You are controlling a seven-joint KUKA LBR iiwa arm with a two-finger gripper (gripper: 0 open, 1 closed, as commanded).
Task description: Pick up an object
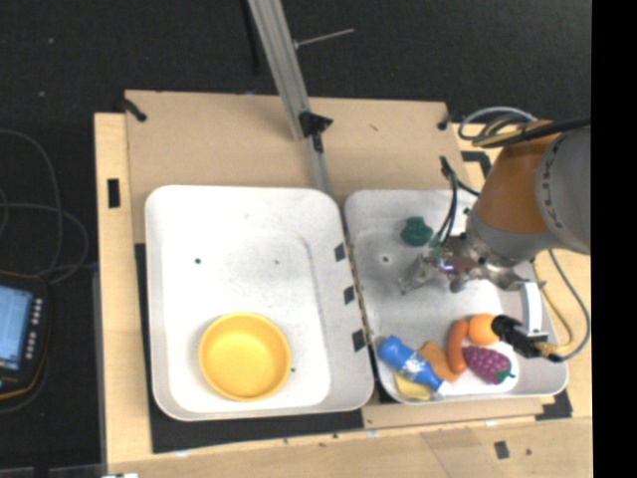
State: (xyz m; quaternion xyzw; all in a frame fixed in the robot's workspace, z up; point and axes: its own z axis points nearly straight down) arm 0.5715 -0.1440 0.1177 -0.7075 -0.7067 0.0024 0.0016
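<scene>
1. Table [249, 142]: pale brown board top, lying on a dark floor [100, 38]. A grey metal pole [284, 63] slants in from the top edge and ends near the gap between the two bins.
2. Handheld device with lit screen [15, 332]: far left, beside the table, cut off by the frame edge; dark cables loop above it.
3. Left bin [249, 227]: shallow, white, speckled. Contents: one yellow bowl [245, 356], upright, in the near left corner.
4. Right bin [383, 217]: shallow, white, touching the left bin along its side. Contents:
   - green object [416, 232], small, toward the far side, alone; shape too small to make out.
   - blue object [408, 358] at the near left corner, with a yellow piece [411, 387] just beside it.
   - orange carrot-like piece [455, 347], a round orange fruit [482, 328] and purple grapes [488, 363], clustered together along the near edge.
5. Arm [528, 192]: grey with orange band, entering from the right, over the right bin.
6. Claw [438, 272]: low over the middle of the right bin, between the green object and the near cluster. Blurred and partly hidden by the wrist; whether it is spread or pressed together cannot be told, and nothing is visibly pinched.
7. Black-and-white fitting [523, 329]: at the right bin's right rim, with cables; identity unclear.
</scene>
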